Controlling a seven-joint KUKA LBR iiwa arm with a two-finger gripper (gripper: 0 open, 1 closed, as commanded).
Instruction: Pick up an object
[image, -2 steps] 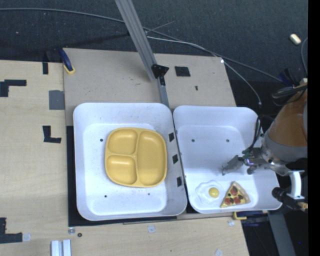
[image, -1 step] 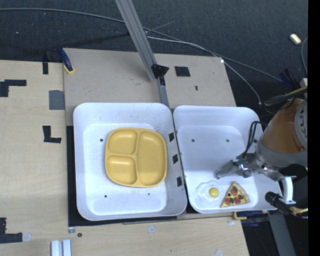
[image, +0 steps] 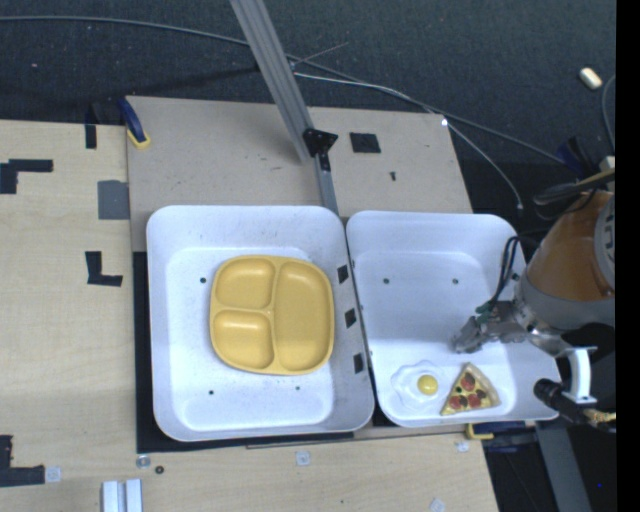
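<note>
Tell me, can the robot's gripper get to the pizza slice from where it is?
Probably yes. The gripper hangs in the right bin, just above the pizza slice, and nothing lies between them. The fried egg sits beside the slice, close but not covering it.

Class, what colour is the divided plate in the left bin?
Yellow; the plate shows in the camera view.
</note>
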